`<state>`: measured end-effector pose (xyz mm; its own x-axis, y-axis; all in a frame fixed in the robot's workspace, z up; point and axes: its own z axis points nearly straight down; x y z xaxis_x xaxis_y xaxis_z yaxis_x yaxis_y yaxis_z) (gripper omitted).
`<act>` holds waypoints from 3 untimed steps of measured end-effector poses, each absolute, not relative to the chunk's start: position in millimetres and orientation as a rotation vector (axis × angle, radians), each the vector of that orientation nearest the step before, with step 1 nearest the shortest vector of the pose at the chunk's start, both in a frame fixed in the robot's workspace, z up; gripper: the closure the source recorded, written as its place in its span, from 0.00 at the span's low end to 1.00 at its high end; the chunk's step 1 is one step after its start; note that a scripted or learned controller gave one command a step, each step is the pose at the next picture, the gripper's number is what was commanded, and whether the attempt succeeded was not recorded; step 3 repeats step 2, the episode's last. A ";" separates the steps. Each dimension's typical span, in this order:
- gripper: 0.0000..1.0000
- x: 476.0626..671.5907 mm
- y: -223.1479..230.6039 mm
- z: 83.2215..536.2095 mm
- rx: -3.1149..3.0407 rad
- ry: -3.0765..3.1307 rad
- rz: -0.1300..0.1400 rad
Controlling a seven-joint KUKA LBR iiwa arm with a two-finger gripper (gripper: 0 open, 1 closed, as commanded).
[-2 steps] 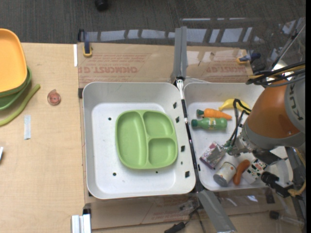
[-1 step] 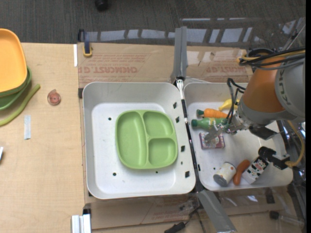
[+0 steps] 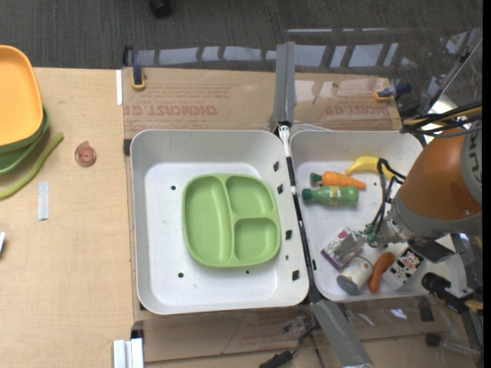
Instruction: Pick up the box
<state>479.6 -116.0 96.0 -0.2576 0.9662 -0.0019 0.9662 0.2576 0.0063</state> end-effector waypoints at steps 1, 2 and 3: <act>0.00 540.9 -99.7 96.8 2.038 2.378 0.009; 0.00 490.5 -138.2 96.6 2.121 2.307 0.007; 0.00 490.5 -138.2 96.6 2.121 2.307 0.007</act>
